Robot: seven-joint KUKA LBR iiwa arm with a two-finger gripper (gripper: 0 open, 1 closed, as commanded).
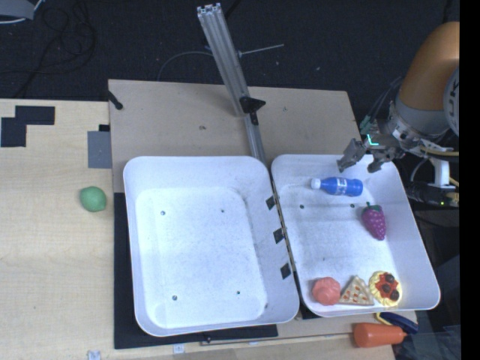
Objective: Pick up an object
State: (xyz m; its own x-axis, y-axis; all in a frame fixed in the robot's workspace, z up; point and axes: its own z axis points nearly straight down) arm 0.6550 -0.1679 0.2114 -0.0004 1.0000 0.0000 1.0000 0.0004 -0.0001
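Blue plastic bottle with a white cap (pixel 339 186) lies on its side near the far end of the right white bin (pixel 420 261), just below the empty gripper (pixel 370 158), whose fingers spread apart.

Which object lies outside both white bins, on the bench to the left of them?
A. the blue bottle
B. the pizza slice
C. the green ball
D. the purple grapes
C: the green ball sits on the bare bench left of the left bin, while the other three lie inside the right bin.
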